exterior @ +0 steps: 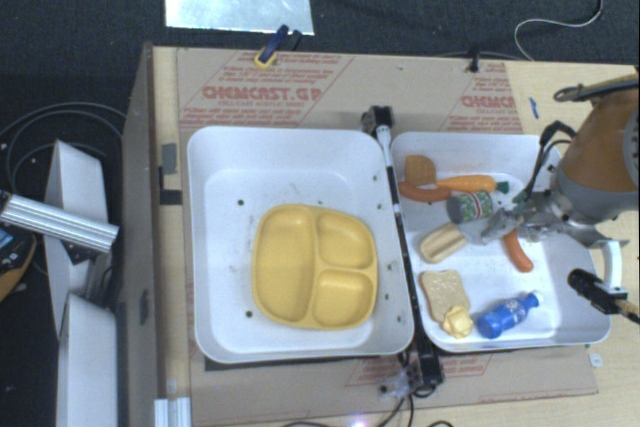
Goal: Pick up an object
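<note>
The right bin [570, 315] holds several toy foods. An orange carrot [465, 183] lies at the back beside a brown piece [420, 169]. In front of them are a small green bottle [472, 207], a tan bread roll [442, 241] and a red sausage [518, 252]. A toast slice [443, 290], a yellow lump [458, 322] and a blue bottle [506, 313] lie near the front. My gripper [497, 225] is low in the bin between the green bottle and the sausage, right of the roll. I see nothing lifted.
The left bin [230, 165] contains a yellow divided plate [314, 265]. The arm's orange band [600, 147] and grey wrist hang over the right bin's right side. A black clamp [380, 120] sits where the bins meet. Cardboard lies beneath both bins.
</note>
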{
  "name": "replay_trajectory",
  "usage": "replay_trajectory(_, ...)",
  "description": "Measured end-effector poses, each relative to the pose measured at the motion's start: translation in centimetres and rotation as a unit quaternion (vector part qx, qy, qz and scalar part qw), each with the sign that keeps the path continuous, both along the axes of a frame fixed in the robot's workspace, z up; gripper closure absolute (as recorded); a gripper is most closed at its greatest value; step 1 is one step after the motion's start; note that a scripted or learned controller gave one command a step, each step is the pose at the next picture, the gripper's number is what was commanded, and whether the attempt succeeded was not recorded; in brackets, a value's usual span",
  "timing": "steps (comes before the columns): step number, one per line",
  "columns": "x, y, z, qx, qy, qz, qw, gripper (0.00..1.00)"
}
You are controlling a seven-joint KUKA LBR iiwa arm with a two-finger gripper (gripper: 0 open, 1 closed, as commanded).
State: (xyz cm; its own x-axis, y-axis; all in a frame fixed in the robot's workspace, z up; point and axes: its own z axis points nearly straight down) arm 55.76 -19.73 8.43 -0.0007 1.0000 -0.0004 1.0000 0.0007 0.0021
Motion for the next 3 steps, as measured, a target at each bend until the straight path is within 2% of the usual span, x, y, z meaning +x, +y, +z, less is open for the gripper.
replay_trajectory(1, 0.1, 0.0, 1.1, -0.0005, -0.001, 0.0, 1.0, 1.0)
replay_trajectory(2, 2.7, 5.5, 0.0, 0.0008, 0.0, 0.002, 1.0, 1.0)
replay_trajectory(3, -0.6, 15.6, 10.1, 0.001, -0.001, 0.002, 1.0, 1.0)
